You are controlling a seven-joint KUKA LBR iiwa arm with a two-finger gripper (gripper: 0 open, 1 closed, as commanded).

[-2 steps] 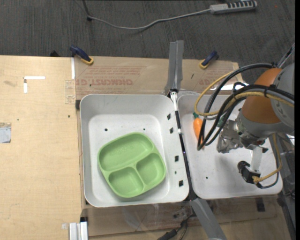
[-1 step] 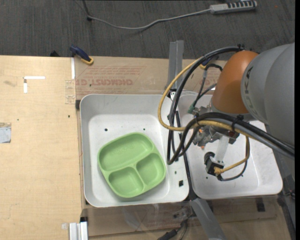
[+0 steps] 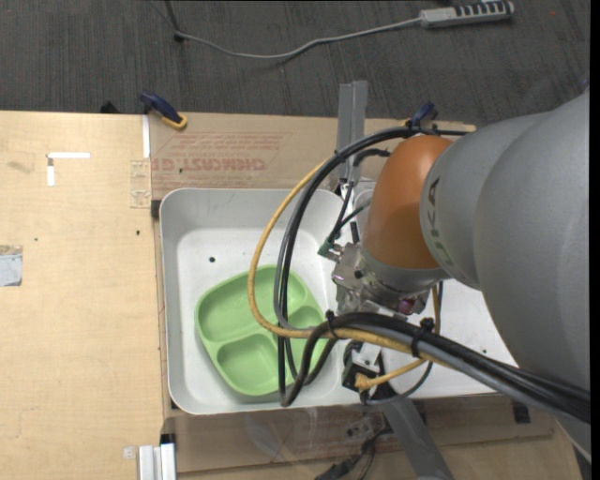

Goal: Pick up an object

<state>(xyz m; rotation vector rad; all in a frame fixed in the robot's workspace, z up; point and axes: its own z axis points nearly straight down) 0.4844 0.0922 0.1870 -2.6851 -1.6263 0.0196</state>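
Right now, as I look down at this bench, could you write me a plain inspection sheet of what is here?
Surface: light wooden bench top bearing a shallow white plastic bin; a second white bin lies beside it, mostly behind the arm.
Job's things: pale green divided plastic plate lying flat in the first bin, toward its near end.
Clutter: blue and yellow clamp at the bench's far edge.
Tool: hidden under the grey arm with the orange band; its state cannot be told.
Cables: yellow and black hoses loop from the wrist over the plate.
Surroundings: dark carpet floor, with a grey power strip and its lead.
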